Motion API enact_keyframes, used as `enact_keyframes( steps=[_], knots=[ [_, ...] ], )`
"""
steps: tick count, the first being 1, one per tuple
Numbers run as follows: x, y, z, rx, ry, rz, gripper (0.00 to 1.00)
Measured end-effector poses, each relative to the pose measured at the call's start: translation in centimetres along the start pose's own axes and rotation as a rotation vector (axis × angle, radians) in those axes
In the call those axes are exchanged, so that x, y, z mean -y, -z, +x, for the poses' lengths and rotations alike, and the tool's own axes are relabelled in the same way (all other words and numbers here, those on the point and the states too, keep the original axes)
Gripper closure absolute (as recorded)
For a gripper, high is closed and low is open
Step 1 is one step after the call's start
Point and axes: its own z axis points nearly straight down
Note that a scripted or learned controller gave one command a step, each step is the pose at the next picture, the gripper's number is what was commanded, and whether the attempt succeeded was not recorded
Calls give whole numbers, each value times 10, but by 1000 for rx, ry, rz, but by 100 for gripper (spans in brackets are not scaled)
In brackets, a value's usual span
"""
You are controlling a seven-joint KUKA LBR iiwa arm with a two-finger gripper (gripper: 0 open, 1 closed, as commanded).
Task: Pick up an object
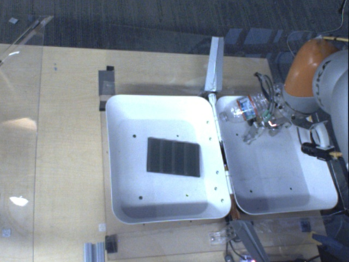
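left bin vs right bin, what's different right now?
The left bin holds a dark ribbed rectangular pad lying flat near its middle; the right bin has a small clear, crumpled-looking item in its far left corner. The pincer is over the right bin's far part, while nothing reaches over the left bin. The left bin looks wider. Both are shallow, white, round-cornered, side by side.

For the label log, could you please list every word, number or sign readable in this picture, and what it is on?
None can be read.
Small clear packet in the right bin: red and blue printing, too blurred to read.
Dark ribbed pad in the left bin: no text.
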Motion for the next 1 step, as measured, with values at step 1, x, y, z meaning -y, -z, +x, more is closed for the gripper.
enact_keyframes(
  steps=[1],
  knots=[
    [1,2,-21,-1,-111,-22,0]
  ],
)
